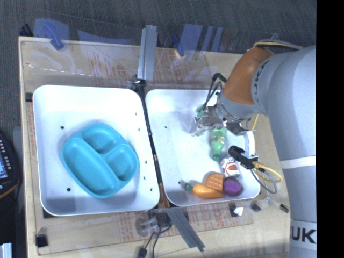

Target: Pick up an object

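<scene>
The only writing that can be read is the white "UK" on the grey arm's lower casing at the bottom right; the small red-and-white carton (231, 168) carries a label too small to make out.

The grey arm with its orange band (240, 82) comes in from the right and bends down over the right-hand shallow white bin (166, 138), its wrist turned so the metal two-finger gripper (207, 123) points toward the bin's middle. The fingers are too small and cluttered by cables to tell whether they are spread or pressed together, and nothing can be seen between them.

Just below and slightly right of the fingertips lies a clear green plastic bottle (217, 144), lengthwise on the bin floor, its top near the gripper. Farther below, at the bin's near edge, sit the carton, a round purple fruit-like toy (232, 186), an orange waffle-patterned toy (214, 181) and an orange carrot-shaped toy with a green tip (201, 190), bunched together.

Well to the left of the fingers, in the left-hand white bin (48, 106), rests a light-blue plastic divided plate (99, 159) with three compartments.
</scene>
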Controlling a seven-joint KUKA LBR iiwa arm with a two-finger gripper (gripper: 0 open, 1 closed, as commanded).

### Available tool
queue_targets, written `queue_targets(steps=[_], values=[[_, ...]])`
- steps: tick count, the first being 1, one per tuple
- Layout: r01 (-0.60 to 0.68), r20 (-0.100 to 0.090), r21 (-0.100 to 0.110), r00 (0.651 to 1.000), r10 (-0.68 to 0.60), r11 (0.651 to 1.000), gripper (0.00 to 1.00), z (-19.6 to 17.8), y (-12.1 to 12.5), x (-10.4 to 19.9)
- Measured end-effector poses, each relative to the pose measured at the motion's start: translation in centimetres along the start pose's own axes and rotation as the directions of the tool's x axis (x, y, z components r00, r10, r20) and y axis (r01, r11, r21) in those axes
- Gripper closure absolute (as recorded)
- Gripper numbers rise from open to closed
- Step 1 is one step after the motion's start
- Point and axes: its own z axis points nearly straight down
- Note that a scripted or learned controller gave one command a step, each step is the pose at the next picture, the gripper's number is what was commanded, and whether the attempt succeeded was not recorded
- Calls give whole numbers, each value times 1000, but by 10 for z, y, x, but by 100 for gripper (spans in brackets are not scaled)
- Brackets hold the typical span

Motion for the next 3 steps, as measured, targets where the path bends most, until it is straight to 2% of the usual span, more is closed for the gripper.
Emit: queue_targets(steps=[1,2,3], values=[[-6,1,-4,1000,6,1000,100,-120,14,-3],[-5,1,-4,1000,5,1000,100,-126,48,-3],[-3,1,-5,1000,3,1000,100,-184,56,52]])
